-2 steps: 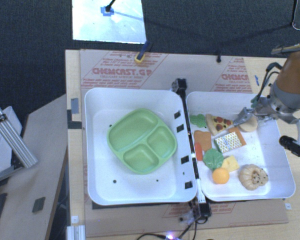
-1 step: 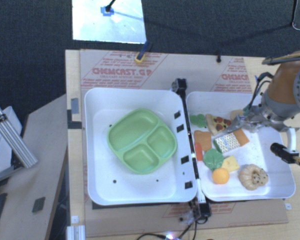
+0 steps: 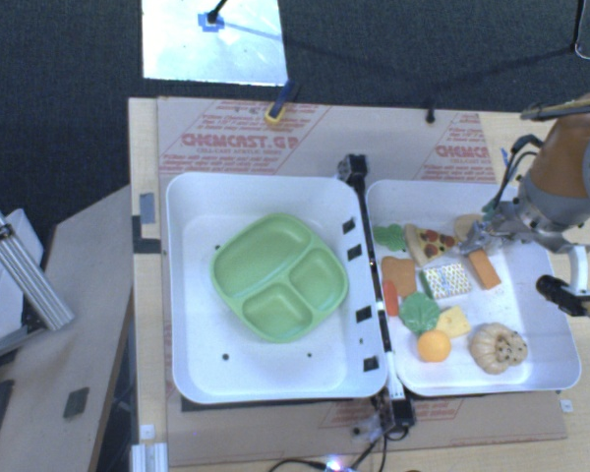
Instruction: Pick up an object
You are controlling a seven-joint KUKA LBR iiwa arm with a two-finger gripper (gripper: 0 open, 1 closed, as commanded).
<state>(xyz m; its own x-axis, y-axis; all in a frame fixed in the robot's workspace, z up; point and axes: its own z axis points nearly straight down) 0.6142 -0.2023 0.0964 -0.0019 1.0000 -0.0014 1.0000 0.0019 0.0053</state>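
On your far left the worktop (image 3: 88, 254) runs out past the bins, and the left bin (image 3: 192, 362) carries a green divided tray (image 3: 278, 276) lying flat near its middle, well apart from the arm. Move right across the black divider and you reach the right bin (image 3: 551, 367), where all the pickable pieces lie close together: a green leafy piece (image 3: 389, 235) and a pizza slice (image 3: 434, 242) at the top, an orange slab (image 3: 400, 277) below them, a shiny grater-like block (image 3: 446, 280), a second orange block (image 3: 483, 269), a green piece (image 3: 419, 314), a yellow wedge (image 3: 455, 322), an orange ball (image 3: 434, 346) and a speckled cookie (image 3: 499, 348). The gripper (image 3: 487, 232) sits at the bin's upper right, under the grey wrist, and you cannot tell whether it is spread or pressed together, since the wrist and cabling crowd that spot. The nearest candidate looks to be the second orange block, just below and slightly left of the gripper, its long axis tilted from upper left to lower right. A pale rounded item (image 3: 465, 225) beside the gripper is partly covered and hard to identify. The arm itself is cut off at the right.
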